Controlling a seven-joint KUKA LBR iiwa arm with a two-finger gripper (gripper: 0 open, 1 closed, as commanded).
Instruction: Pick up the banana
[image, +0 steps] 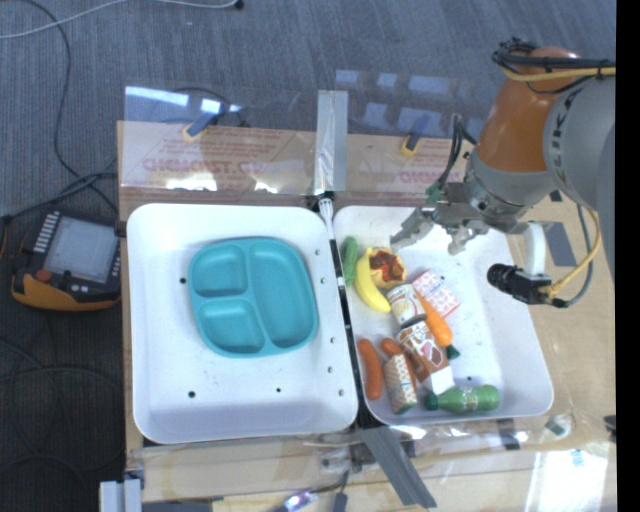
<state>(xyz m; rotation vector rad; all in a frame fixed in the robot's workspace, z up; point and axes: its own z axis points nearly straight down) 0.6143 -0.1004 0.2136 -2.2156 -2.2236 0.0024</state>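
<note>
Lying at about ten o'clock in the right bin (520, 345), the banana (370, 288) curved along the left wall, its yellow body running from near the bin's upper left corner down toward the middle. A green cucumber-like piece (350, 250) touched its upper end at twelve o'clock, and a small packet with a red and brown picture (386, 266) sat just beside it at two o'clock, partly over its upper part. At four o'clock from the banana stood a small can (404, 300), then a carrot (438, 328), a white and red carton (435, 292), two sausages (370, 366) and, near the bin's lower edge, a green bottle (466, 399). The gripper (447, 228) hung at about two o'clock from the banana, over the upper middle of the right bin and apart from the fruit; its two fingers stood spread well open with nothing between them. The left bin (160, 380) held a teal divided plate (250, 295) and played no part here. The step in hand looked like the approach, with the grasp not yet made. The next move would call for the gripper to travel toward eight o'clock and descend over the banana's lower, freer half, fingers turned across its narrow width, since the packet and the wall crowded the upper end and a careless descent could catch either.
</note>
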